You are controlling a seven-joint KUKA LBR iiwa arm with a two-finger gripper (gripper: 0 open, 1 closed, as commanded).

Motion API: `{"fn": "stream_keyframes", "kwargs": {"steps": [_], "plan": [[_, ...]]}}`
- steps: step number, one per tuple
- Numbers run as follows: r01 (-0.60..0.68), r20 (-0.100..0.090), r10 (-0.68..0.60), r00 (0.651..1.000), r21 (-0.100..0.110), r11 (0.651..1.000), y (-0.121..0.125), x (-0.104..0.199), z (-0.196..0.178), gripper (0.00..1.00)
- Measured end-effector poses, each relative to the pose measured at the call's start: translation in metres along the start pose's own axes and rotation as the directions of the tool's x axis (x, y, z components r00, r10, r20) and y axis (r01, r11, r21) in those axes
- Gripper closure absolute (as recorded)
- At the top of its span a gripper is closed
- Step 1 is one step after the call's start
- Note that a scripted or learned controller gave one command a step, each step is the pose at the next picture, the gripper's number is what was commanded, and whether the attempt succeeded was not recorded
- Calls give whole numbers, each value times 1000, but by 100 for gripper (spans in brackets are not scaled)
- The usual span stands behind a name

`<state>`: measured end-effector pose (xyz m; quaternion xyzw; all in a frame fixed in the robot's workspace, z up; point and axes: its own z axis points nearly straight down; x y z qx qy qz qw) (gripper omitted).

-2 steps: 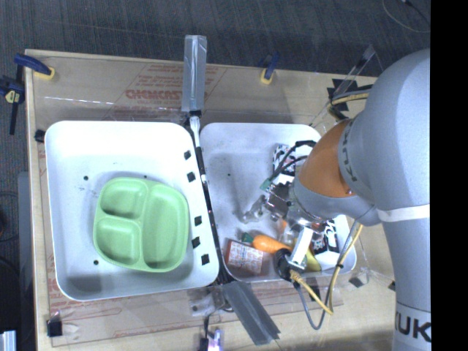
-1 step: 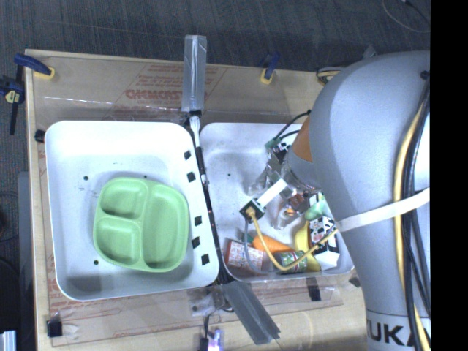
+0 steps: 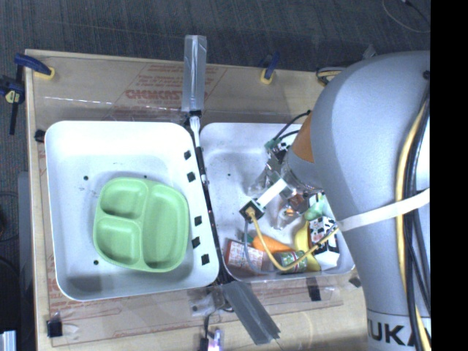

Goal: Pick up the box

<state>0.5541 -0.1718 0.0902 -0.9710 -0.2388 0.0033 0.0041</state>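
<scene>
A small reddish-brown box [image 3: 240, 253] lies at the front left of the right bin [image 3: 227, 159], next to an orange carrot [image 3: 273, 244]. My gripper [image 3: 276, 193] is down inside the right bin, behind and to the right of the box and apart from it. The grey arm [image 3: 365, 167] with its orange band hides the right part of the bin. A white piece and a black-and-yellow part with a yellow cable [image 3: 252, 212] show at the gripper's lower end.
A yellow banana [image 3: 302, 234], a green item [image 3: 292, 259] and a black-and-white item [image 3: 321, 229] crowd the right bin's front corner. A green divided plate [image 3: 141, 224] lies in the left bin [image 3: 73, 152]. A ridge [image 3: 199, 189] divides the bins.
</scene>
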Motion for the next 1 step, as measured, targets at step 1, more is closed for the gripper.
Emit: {"fn": "stream_keyframes", "kwargs": {"steps": [1], "plan": [[91, 0, -91, 996, -3, 996, -45, 80, -1, 0]]}}
